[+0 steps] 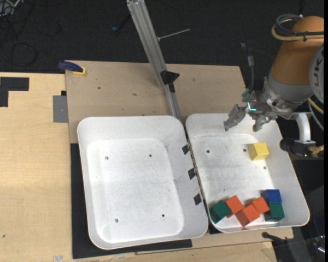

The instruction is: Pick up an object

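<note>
A: Where does the end effector (245,119) stand?

B: Above the far edge of the right bin (225,146), fingers spread apart, nothing between them.

A: And the nearest thing to grab?

B: The yellow block (258,150), alone on the bin floor near its right edge, lying toward the near side from the end effector and slightly right. It looks roughly cubic, so no long axis matters.

A: Anything in the way?

B: I'd judge not; bare floor surrounds it. The other blocks crowd the bin's near right corner: green block (220,209), orange blocks (246,209), blue block (272,196), touching one another. The left bin (132,185) sits alongside.
</note>
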Robot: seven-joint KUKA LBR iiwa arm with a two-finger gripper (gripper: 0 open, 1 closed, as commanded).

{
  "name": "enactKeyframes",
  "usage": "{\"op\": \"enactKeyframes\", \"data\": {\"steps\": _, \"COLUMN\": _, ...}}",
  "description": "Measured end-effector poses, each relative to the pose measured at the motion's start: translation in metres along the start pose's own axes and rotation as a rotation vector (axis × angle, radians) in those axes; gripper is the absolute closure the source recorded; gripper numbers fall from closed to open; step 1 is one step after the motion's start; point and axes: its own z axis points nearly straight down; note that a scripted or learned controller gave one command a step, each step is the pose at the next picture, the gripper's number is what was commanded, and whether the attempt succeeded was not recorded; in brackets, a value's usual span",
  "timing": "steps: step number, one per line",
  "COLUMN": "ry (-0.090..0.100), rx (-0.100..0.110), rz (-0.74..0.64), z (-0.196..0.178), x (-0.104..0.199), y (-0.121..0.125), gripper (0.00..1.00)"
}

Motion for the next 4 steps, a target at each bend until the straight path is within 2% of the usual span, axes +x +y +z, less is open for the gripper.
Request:
{"op": "enactKeyframes", "data": {"steps": 1, "ry": -0.001, "rx": -0.005, "rz": 0.000, "z": -0.003, "x": 0.000, "y": 0.001, "gripper": 0.00}}
{"op": "enactKeyframes", "data": {"steps": 2, "ry": 0.000, "rx": 0.001, "rz": 0.000, "z": 0.058, "x": 0.008, "y": -0.001, "gripper": 0.00}}
{"op": "enactKeyframes", "data": {"steps": 3, "ry": -0.001, "rx": 0.001, "rz": 0.001, "z": 0.103, "x": 0.012, "y": -0.006, "gripper": 0.00}}
{"op": "enactKeyframes", "data": {"steps": 4, "ry": -0.002, "rx": -0.007, "rz": 0.003, "z": 0.145, "x": 0.012, "y": -0.005, "gripper": 0.00}}
